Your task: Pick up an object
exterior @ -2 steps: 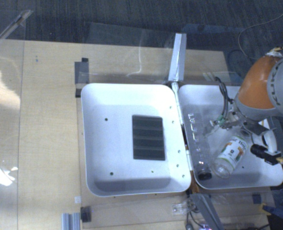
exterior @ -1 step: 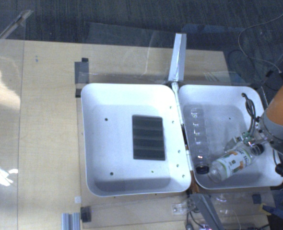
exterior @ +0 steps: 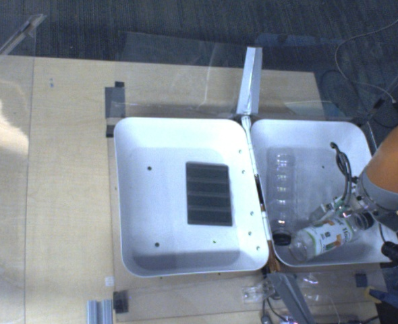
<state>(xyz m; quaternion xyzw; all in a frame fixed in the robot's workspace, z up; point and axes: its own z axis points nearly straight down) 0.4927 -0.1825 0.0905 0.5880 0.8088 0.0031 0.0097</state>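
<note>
The gripper [exterior: 344,211] sits low in the right bin [exterior: 307,137], at about four o'clock in the overhead view, below the arm's orange band [exterior: 396,160]. Its tip is a tangle of dark cables and small metal parts, and whether it is spread or closed cannot be made out.

Just beside it, toward seven o'clock, lies a bottle [exterior: 322,238] on its side near the bin's front wall. It looks touching or nearly touching the gripper, but nothing shows it clasped, so the pick reads as not yet done: grasping and lifting remain.

The bottle is clear plastic with a pale label bearing green marks, and a dark cap pointing toward nine o'clock. A second, clear plastic bottle [exterior: 281,184] lies further back in the same bin, at about eleven o'clock from the first, very faint against the white.

In the left bin [exterior: 138,147] rests a flat dark ribbed rectangle [exterior: 208,194], well apart from the arm.
</note>
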